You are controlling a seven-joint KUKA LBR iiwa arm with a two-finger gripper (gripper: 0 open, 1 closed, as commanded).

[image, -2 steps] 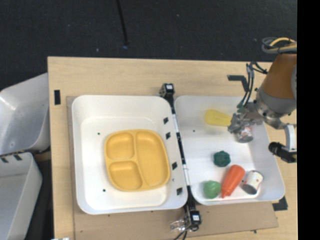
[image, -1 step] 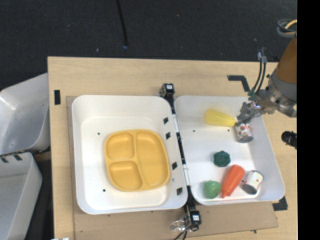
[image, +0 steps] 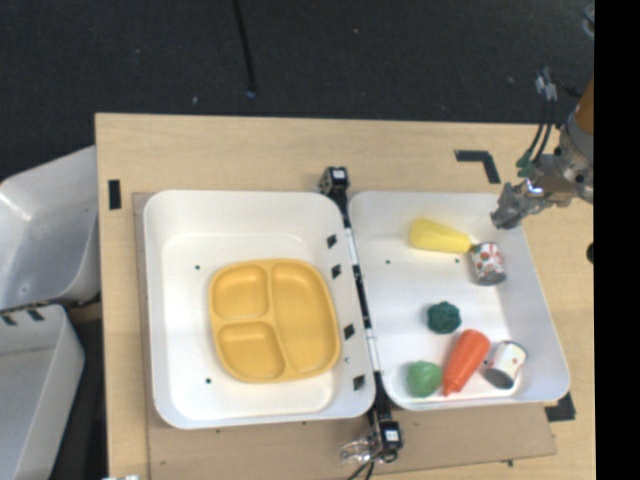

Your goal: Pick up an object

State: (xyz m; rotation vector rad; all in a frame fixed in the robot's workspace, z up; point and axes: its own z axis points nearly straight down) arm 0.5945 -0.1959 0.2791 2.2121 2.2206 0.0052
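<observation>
Two cans (image: 487,262) (one orange carrot (image: 465,360)), two bins (image: 160,268).

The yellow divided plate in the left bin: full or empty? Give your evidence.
Empty. All three compartments of the yellow divided plate show bare yellow surface, with nothing lying in them.

On the bench (image: 120,148), two bins sit side by side, touching along their inner edges. The left bin (image: 170,238) holds a divided tray (image: 272,320) near its middle. In the right bin (image: 530,298), a corn cob (image: 438,236) lies near the far edge with a small can (image: 487,262) just beside it. A round lump (image: 443,316) sits mid-bin. Along the near edge lie a pepper (image: 424,377), a carrot (image: 464,360) and a second can (image: 503,364), close together.
</observation>
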